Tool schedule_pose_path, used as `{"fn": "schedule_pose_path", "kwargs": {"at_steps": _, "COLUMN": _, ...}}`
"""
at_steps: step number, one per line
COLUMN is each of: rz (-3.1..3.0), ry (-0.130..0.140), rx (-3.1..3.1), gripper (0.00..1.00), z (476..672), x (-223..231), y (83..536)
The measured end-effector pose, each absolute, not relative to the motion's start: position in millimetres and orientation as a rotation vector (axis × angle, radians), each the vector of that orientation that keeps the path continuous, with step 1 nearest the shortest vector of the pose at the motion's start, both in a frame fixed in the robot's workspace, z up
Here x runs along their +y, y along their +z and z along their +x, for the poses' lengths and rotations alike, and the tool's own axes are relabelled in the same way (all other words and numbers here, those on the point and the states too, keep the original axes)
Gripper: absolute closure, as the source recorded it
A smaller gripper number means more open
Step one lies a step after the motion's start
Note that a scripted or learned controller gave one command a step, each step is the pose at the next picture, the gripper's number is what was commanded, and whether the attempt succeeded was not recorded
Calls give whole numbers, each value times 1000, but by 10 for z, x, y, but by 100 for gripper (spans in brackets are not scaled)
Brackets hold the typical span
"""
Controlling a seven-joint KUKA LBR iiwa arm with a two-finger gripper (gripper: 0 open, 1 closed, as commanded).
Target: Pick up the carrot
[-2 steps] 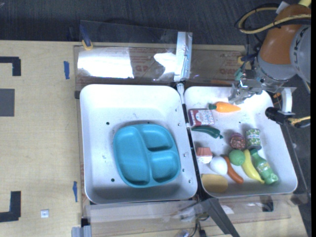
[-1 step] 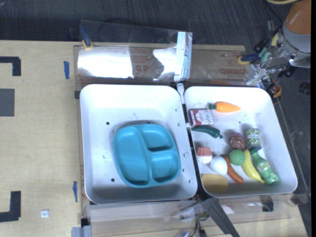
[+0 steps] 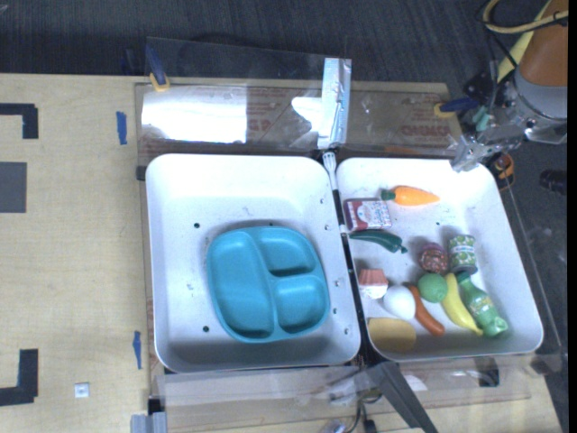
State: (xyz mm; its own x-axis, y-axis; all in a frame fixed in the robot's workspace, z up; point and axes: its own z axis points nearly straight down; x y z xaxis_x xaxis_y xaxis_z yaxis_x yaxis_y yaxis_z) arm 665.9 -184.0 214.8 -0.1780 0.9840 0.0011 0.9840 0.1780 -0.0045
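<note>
The carrot (image 3: 412, 196) lies near the far wall of the right bin (image 3: 518, 269), well left of and below the pincer (image 3: 471, 154), which hangs over that bin's far right corner; its opening I cannot tell. A red packet (image 3: 369, 214) sits just beside the carrot, its label unreadable.

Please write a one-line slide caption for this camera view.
Gripper poised at the right bin's far corner, carrot lying untouched below.
</note>
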Motion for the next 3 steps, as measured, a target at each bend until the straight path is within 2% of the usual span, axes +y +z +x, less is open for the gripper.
{"fn": "schedule_pose_path", "kwargs": {"at_steps": 1, "rz": -2013, "ry": 0, "rx": -2413, "gripper": 0, "z": 6671, "x": -1836, "y": 2179}}
{"fn": "schedule_pose_path", "kwargs": {"at_steps": 2, "rz": -2070, "ry": -5, "rx": -2370, "gripper": 0, "z": 6675, "x": -1396, "y": 981}}
{"fn": "schedule_pose_path", "kwargs": {"at_steps": 3, "rz": -2064, "ry": -1, "rx": -2368, "gripper": 100, "z": 6666, "x": -1388, "y": 1071}}
